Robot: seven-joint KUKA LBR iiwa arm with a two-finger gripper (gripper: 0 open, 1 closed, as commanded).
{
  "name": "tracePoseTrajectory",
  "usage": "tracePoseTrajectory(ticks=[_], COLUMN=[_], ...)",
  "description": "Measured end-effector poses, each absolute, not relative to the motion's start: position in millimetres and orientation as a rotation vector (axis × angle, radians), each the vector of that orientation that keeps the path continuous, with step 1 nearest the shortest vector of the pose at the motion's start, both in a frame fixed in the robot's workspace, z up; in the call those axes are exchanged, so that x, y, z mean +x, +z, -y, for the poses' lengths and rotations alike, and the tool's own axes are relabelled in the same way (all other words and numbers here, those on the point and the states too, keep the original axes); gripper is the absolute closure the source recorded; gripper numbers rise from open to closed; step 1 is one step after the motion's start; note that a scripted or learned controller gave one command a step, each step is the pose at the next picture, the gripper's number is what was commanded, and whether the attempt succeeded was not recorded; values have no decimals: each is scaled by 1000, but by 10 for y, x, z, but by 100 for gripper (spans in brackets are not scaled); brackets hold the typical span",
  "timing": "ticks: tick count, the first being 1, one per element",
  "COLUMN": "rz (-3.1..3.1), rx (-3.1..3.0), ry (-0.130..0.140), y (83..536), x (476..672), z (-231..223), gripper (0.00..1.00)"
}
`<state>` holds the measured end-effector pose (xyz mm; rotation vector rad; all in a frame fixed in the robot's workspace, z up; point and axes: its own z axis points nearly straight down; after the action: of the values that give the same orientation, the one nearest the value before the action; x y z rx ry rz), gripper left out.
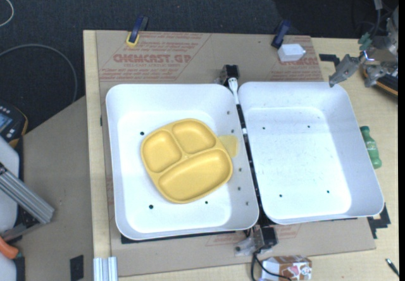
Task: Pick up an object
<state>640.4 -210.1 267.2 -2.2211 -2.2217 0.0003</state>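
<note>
Jaws (pixel 340 72) beyond the right bin's (pixel 354 204) far corner, opening unclear; yellow tray (pixel 186 159) well apart.

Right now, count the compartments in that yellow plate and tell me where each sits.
3. The yellow divided plate lies in the left bin. Two small compartments sit along its far side, one left, one right; the big one spans its near side.

divided plate (pixel 186 159) in left bin (pixel 120 147)

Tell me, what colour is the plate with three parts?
Yellow. The plate lies in the left bin, seen clearly in the camera view.
</note>
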Motion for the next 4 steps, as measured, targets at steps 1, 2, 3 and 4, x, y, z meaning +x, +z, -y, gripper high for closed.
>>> tracePoseTrajectory(ticks=[1, 2, 3, 4], rz=[2232, 2237, 2234, 2228], rx=[-2223, -2224, -2221, -2225], ry=[-10, -17, -13, -5], y=[3531, 4832, 5405, 5468], x=[6038, 5368, 4774, 4804], z=[1698, 1205, 749, 773], gripper=[0, 0, 0, 100])
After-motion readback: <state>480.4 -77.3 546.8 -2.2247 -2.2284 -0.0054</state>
